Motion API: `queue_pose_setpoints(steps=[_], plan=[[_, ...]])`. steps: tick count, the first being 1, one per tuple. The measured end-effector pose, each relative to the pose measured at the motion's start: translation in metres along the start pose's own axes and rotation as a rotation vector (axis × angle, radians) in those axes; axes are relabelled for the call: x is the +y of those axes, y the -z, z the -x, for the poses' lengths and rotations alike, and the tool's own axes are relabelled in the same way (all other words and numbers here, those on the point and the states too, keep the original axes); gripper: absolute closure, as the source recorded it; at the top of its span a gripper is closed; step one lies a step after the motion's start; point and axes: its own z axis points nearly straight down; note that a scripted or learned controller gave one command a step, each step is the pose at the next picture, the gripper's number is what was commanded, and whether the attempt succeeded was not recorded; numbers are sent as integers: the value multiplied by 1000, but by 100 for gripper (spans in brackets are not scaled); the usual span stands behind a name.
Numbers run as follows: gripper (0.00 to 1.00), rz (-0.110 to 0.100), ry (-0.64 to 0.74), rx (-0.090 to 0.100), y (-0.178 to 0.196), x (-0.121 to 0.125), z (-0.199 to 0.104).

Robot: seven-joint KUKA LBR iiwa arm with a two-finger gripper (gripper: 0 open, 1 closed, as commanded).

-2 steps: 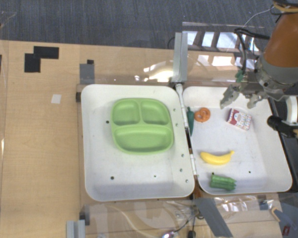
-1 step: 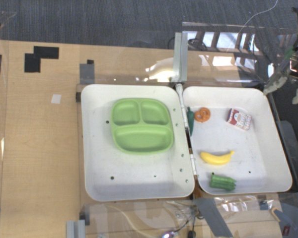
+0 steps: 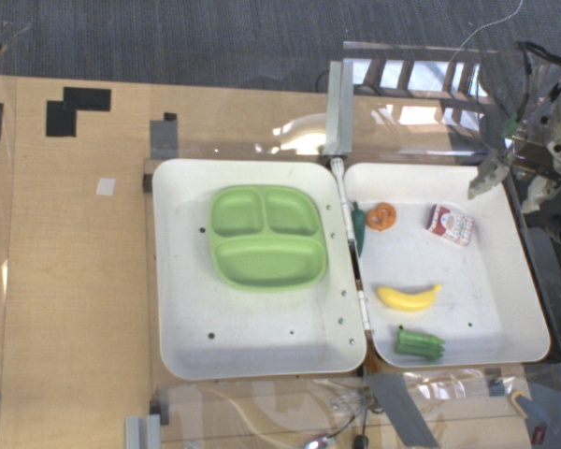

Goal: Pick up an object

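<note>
We judge the banana light, curved and fairly firm; best taken across its middle. The pincer hangs near the bin's corner; its state we cannot tell.

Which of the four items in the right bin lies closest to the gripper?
The red-and-white carton, just below-left of the gripper; pretzel, banana and green vegetable lie farther off.

No readable text anywhere; the small red-and-white carton in the right bin carried printed markings, too small and blurred to make out; black square markers on the bench were plain shapes, no characters; the green tray bore no lettering.
</note>
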Motion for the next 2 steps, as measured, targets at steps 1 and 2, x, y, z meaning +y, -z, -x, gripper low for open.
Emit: queue_pose_setpoints(steps=[1, 2], plan=[[0, 4, 288, 0, 89, 32, 5], [0, 0, -120, 0, 0, 72, 18]])
